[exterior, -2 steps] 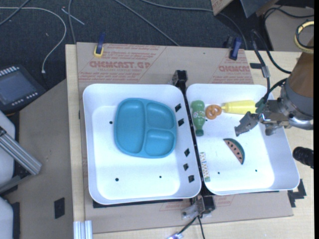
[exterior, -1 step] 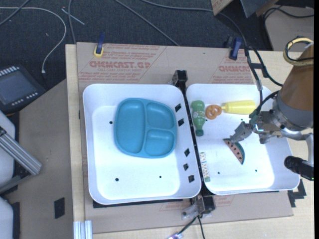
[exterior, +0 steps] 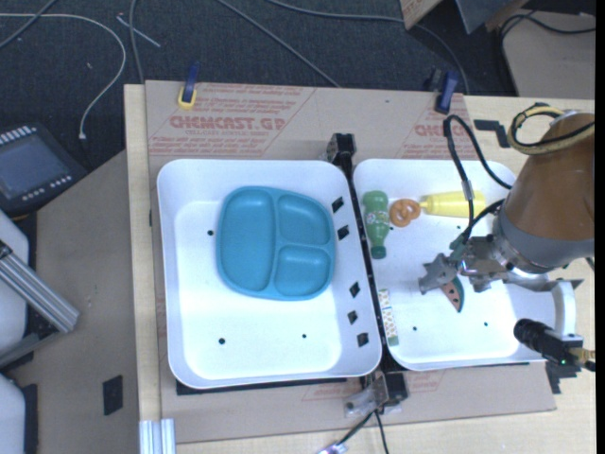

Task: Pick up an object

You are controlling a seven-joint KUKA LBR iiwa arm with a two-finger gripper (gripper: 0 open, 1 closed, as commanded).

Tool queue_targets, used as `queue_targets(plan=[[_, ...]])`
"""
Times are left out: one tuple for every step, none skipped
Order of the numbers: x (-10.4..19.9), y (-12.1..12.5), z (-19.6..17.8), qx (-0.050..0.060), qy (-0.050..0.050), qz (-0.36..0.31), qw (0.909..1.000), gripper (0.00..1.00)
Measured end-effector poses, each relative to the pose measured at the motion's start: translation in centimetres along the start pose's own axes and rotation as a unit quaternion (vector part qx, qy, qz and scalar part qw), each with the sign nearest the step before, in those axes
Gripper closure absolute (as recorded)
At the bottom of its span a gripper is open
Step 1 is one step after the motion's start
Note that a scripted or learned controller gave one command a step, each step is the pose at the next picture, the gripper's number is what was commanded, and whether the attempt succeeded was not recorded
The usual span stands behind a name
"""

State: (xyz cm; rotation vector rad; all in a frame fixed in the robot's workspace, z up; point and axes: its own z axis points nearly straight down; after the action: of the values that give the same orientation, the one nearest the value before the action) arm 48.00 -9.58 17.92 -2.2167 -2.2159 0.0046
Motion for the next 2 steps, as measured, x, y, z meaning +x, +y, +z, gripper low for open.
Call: queue_targets(plan=[[0.5, 0.4, 4.4, 0.000, 0.000, 0.000, 1.0000, 0.00], [0.4, 0.5, 3.1, -0.003, 0.000, 0.000, 1.0000, 1.00]])
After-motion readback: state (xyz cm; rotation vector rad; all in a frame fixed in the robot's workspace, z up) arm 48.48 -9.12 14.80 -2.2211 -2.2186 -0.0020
